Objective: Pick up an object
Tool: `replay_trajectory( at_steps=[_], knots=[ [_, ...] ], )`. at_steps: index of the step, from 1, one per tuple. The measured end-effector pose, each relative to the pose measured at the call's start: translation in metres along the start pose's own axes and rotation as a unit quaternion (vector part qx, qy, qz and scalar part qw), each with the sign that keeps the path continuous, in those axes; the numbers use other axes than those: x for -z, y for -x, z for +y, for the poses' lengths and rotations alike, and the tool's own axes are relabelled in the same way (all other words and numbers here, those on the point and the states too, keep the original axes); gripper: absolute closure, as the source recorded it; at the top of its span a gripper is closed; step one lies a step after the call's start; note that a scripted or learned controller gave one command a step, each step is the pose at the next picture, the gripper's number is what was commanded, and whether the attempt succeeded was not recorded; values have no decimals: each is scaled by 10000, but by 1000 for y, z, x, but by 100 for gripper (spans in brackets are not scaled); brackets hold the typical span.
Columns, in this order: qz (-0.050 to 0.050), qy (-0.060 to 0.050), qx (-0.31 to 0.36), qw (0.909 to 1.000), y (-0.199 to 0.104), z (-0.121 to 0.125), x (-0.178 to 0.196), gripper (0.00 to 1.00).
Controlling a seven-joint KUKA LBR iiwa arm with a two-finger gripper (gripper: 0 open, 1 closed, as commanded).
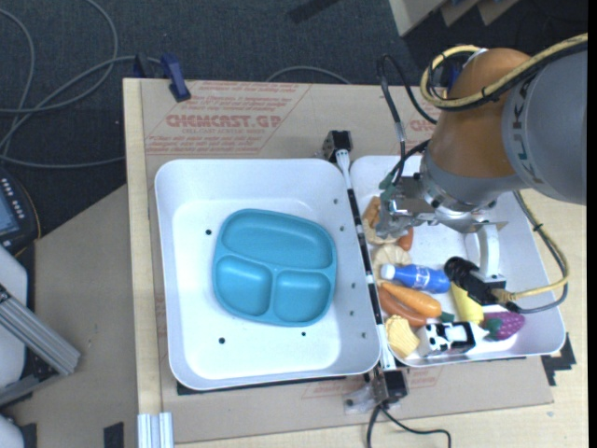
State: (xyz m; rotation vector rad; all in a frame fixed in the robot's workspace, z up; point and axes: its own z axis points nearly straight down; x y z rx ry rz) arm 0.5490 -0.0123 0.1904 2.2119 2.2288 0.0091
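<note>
Reaching in from the right, the grey and orange arm point(485, 129) is hanging over the right bin point(536, 250), where the toys are crowding together: a blue bottle point(415, 275), a carrot point(410, 299), a purple piece point(504, 323). Its gripper point(403, 211) is sitting low at the bin's left edge; its opening cannot be judged. Tight packing is risking a glancing, failed grab. The left bin point(187, 185) is holding a blue divided plate point(273, 267).

Left bin point(187, 203) open around blue tray point(273, 265); right bin point(536, 329) crowded with toys point(438, 306).

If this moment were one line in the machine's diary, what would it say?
arm: over right bin | pincer: above toys, near its left wall | blue tray: left bin
</note>
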Motion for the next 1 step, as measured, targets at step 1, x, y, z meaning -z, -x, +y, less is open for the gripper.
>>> replay_trajectory(
  at_steps=[1],
  knots=[
    [-41,16,-59,10000,80,83,-2,100]
  ],
)
